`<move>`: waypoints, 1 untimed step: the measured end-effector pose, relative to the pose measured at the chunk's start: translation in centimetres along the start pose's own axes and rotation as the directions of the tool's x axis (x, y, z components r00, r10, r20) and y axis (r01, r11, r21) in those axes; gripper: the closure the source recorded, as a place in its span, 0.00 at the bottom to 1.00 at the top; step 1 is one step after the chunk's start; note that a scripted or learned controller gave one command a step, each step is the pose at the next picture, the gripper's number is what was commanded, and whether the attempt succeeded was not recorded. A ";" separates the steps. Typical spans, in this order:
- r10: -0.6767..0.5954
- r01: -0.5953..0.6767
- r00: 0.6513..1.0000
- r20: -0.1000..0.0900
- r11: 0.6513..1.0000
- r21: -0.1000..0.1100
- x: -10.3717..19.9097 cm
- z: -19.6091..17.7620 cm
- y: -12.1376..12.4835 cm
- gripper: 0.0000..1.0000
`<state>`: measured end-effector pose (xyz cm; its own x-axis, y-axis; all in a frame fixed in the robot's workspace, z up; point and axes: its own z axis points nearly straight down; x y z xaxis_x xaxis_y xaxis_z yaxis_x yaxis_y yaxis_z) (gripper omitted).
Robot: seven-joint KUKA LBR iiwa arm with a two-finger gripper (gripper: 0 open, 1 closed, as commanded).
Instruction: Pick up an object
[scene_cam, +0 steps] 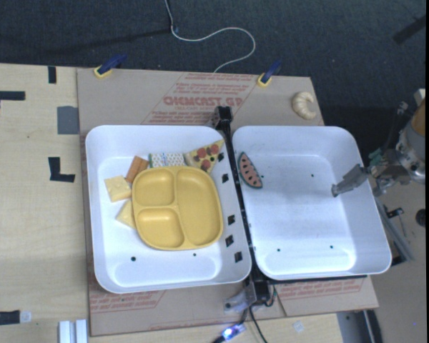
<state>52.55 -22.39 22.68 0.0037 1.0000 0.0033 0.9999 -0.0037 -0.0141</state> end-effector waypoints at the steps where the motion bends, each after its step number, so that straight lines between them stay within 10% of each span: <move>1: -0.004 0.005 1.000 0.004 1.000 -0.012 0.1 -0.7 0.3 0.00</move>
<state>52.84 -22.33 23.41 -0.0008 1.0000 -0.0003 1.0000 0.0008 -0.0018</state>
